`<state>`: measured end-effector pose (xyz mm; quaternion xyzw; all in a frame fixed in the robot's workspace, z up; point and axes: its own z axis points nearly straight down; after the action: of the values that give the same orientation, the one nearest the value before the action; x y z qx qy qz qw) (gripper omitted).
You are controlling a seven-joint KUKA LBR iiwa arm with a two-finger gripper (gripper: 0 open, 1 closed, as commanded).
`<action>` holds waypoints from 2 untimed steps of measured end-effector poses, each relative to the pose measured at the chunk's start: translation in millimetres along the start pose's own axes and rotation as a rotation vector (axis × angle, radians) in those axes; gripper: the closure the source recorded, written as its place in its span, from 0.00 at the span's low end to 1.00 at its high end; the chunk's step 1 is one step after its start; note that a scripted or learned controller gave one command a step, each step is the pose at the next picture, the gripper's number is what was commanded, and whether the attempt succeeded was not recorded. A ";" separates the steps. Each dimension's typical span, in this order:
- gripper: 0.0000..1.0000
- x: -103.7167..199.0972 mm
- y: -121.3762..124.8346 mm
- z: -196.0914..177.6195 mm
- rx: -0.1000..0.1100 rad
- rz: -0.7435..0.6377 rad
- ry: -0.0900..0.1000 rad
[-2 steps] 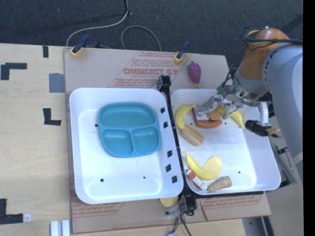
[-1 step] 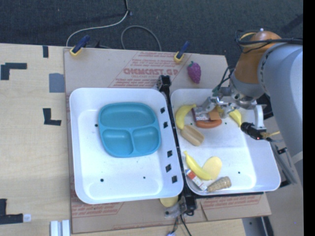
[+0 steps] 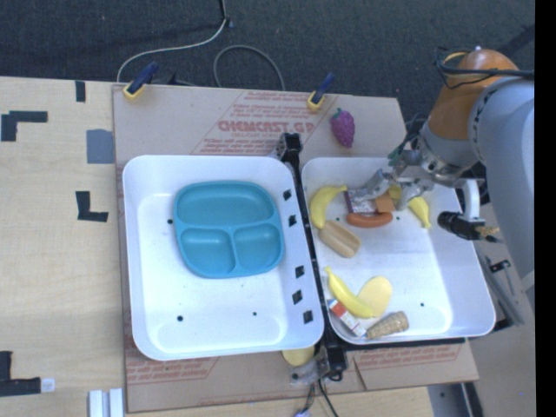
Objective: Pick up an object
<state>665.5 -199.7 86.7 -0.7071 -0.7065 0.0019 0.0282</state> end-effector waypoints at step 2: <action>0.00 6.5 -0.1 -0.2 -0.004 0.001 -0.009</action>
<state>665.4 -193.2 87.2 -0.7076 -0.7062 0.0036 0.0237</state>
